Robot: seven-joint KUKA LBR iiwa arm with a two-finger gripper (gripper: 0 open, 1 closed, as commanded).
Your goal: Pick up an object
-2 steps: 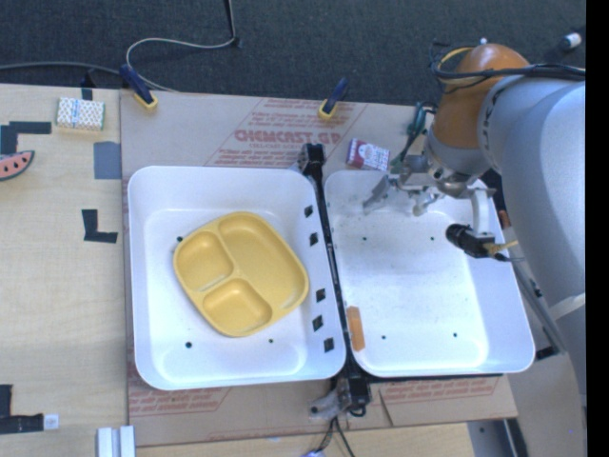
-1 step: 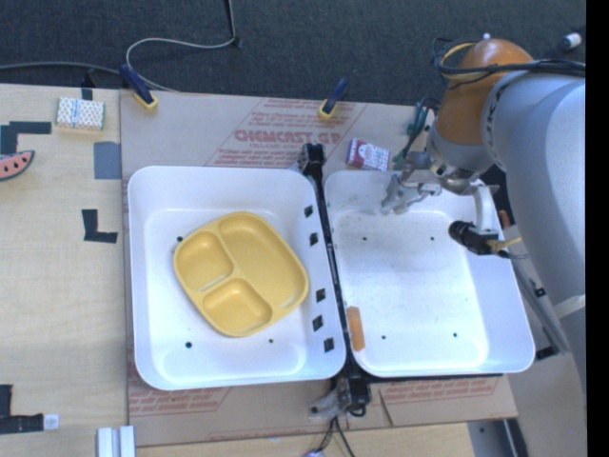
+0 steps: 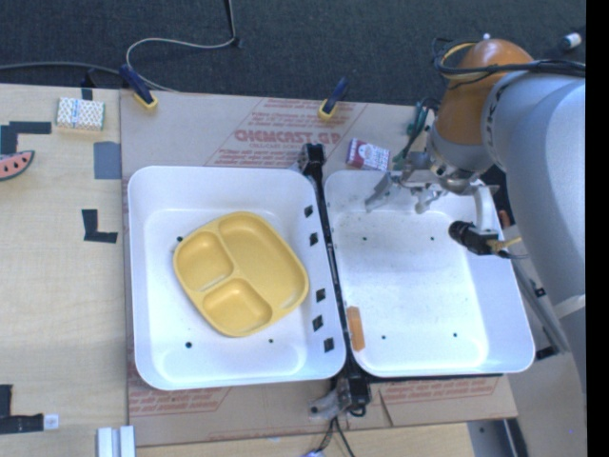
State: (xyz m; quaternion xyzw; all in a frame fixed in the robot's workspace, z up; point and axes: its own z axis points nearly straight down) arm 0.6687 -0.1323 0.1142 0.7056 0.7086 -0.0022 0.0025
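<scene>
The bench is light wood with a cardboard sheet (image 3: 276, 136) printed "CHEMCAST" in red under the two white bins, dark carpet along the top of the frame. A yellow divided tray (image 3: 240, 272) sits mid-left bin (image 3: 152, 350); the right bin (image 3: 495, 346) has a small orange piece (image 3: 356, 328) at its lower left edge. The gripper (image 3: 404, 190) hovers at the right bin's upper edge, whether it's clenched or released can't be told.

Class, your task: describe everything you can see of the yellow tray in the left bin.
The yellow tray is a rounded-corner rectangle that looks like moulded plastic, smooth and slightly glossy. Raised ridges divide it into three compartments: a long one along one side and two smaller ones beside it. It lies flat, open side up, turned at a slant to the walls of the left bin, roughly central on the bin's floor. Only the floor touches it. The end effector is apart, over the right bin.
</scene>
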